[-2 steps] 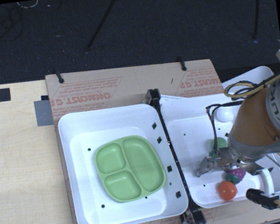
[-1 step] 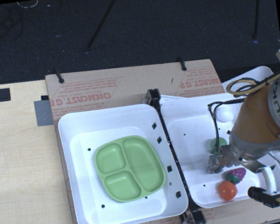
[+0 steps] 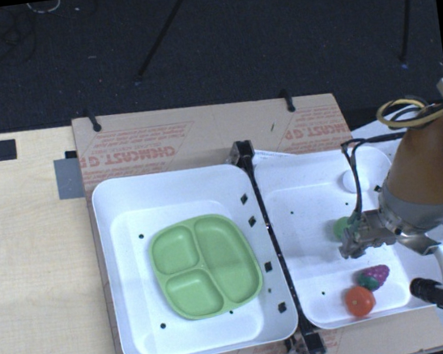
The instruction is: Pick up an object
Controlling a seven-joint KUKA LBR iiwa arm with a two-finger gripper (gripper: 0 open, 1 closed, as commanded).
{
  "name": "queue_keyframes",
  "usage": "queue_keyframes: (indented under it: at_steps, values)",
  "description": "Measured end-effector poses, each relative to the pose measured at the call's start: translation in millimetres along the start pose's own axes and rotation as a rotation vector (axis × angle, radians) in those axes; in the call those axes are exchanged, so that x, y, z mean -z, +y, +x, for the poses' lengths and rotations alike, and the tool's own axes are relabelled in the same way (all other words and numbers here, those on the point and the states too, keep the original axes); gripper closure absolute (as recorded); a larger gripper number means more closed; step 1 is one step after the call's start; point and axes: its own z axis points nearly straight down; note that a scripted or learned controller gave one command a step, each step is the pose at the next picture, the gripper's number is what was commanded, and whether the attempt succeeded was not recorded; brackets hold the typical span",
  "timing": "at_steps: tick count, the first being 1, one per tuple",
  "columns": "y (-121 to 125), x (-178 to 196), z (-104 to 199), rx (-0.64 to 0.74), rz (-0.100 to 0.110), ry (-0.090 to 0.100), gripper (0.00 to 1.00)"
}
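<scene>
Two shallow white bins sit side by side on the worktop (image 3: pixel 32 280), resting on a sheet of brown cardboard (image 3: pixel 200 138) printed with red lettering. The left bin (image 3: pixel 119 203) holds a pale green divided plate (image 3: pixel 205 266) with three compartments, lying flat near the bin's middle and slightly turned. The right bin (image 3: pixel 303 177) holds the small things: a green object (image 3: pixel 343 227) near the middle of the bin floor, a purple object (image 3: pixel 374 276) closer to the front wall, and an orange-red round object (image 3: pixel 359 301) just beside the purple one, nearer the front edge, the two close enough that I cannot tell whether they touch. The arm (image 3: pixel 422 176) reaches in from the right, its orange band broad above the grey wrist, with a black cable looping over the bin's far right side. The gripper (image 3: pixel 353 242) is low inside the right bin, right against the green object, which is partly hidden behind the dark metal of the tool. Whether the jaws are apart or together cannot be told from this slanted view, nor whether the green object lies between them. The purple and orange-red objects lie clear of the gripper, towards the front of the bin. A round white mark (image 3: pixel 348 181) shows on the bin floor towards its far right corner.
</scene>
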Motion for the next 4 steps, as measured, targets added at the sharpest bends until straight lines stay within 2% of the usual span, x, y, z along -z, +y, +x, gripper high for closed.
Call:
queue_keyframes:
  at_steps: [2, 3, 4]
  values:
    - [6, 93, -5, 0.0, -0.001, -0.001, 1.0]
    - [10, 78, 50, 0.003, 0.006, 0.003, 1.0]
    - [19, 78, 112, 0.004, 0.006, 0.002, 1.0]
